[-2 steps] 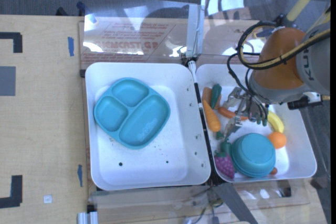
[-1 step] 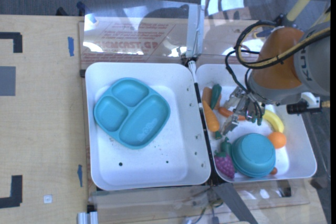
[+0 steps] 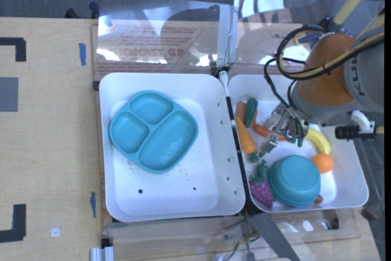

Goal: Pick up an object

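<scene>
Purple grapes (image 3: 261, 191) lie nearest the camera, at the front of the right bin (image 3: 352, 191), touching the left side of an upturned blue bowl (image 3: 295, 180). An orange (image 3: 322, 162) sits just beside the bowl's upper right, and a yellow banana (image 3: 319, 139) lies just above the orange. The gripper (image 3: 273, 139) hangs over the middle of this bin, just above the bowl, with its fingers (image 3: 267, 147) apart and nothing between them. A small orange piece (image 3: 263, 129), perhaps a carrot, lies just beside the gripper's left. Further left, a long orange carrot (image 3: 245, 134) runs along the bin's left wall, with a green vegetable (image 3: 251, 112) beside its upper end. The grey arm with its orange band (image 3: 324, 73) reaches in from the right, with black cables looping around it. The left bin (image 3: 207, 183) holds a blue divided plate (image 3: 154, 131), which rests flat in the bin's upper left part, well apart from everything in the right bin. Both bins stand side by side on a wooden bench (image 3: 46, 131).
</scene>
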### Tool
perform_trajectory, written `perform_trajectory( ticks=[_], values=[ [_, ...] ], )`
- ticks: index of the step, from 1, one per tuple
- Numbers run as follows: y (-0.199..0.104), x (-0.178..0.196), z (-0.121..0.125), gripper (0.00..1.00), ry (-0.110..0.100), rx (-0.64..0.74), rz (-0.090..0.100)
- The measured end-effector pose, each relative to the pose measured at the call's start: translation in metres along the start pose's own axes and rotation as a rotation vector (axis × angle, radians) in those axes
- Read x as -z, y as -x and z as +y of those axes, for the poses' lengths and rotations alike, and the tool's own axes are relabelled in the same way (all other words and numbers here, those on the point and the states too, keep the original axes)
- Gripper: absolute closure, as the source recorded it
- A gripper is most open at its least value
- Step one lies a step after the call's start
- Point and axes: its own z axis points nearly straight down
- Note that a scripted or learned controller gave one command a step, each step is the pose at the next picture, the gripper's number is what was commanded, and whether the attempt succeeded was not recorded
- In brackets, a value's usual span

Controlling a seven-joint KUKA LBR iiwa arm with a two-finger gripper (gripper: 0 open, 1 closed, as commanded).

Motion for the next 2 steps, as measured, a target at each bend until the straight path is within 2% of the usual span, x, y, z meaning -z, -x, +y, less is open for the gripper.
perform_trajectory(
  ticks=[1, 2],
  values=[
    [0.001, 0.000, 0.004, 0.00, -0.003, -0.040, 0.000],
    [-0.027, 0.001, -0.018, 0.00, -0.001, -0.124, -0.002]
  ],
)
